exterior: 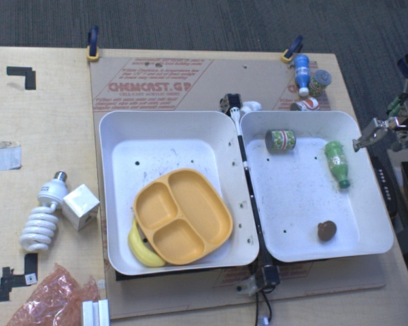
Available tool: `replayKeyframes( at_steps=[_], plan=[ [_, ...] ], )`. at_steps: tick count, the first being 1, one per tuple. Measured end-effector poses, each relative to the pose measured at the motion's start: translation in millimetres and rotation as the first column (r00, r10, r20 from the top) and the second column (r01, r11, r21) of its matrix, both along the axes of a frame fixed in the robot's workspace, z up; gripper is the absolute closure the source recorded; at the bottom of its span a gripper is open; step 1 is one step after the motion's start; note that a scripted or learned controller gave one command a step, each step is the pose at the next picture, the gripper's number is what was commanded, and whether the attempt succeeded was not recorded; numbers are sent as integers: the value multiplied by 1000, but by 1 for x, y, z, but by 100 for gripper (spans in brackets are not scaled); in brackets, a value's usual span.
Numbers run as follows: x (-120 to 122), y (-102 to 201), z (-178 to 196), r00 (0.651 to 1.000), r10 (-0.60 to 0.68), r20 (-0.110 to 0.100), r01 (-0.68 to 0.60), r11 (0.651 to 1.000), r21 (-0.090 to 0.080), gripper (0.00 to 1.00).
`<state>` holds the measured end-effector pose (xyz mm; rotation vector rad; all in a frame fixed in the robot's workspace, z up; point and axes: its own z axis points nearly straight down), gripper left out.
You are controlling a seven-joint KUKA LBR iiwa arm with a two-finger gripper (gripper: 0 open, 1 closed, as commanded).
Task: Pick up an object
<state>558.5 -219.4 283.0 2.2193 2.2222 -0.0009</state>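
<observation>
Green bottle (336, 164) lying in right bin, brown ball (326, 231) nearby

We note a white spiral light bulb (43, 217) beside a small white cube (81, 206). We record crinkled red plastic mesh (53, 297) below them.

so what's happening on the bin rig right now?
Nothing is picked yet. The gripper sits at the right bin's far right edge, near the green bottle. That bin also holds a green can and a small brown object. In the left bin, an orange tray lies over a banana.
</observation>
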Motion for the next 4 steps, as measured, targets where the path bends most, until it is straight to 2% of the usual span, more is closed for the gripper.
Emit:
replayKeyframes(
  at_steps=[1, 2, 3, 4],
  plan=[
    [43, 10, -176, 1000, 2, 0, -2, 1000, 0, 0],
    [44, 10, -166, 1000, 3, 2, -3, 1000, -1, 100],
    [44, 10, -166, 1000, 3, 2, -3, 1000, -1, 0],
    [44, 9, -156, 1000, 4, 3, -4, 1000, -2, 100]
  ],
)
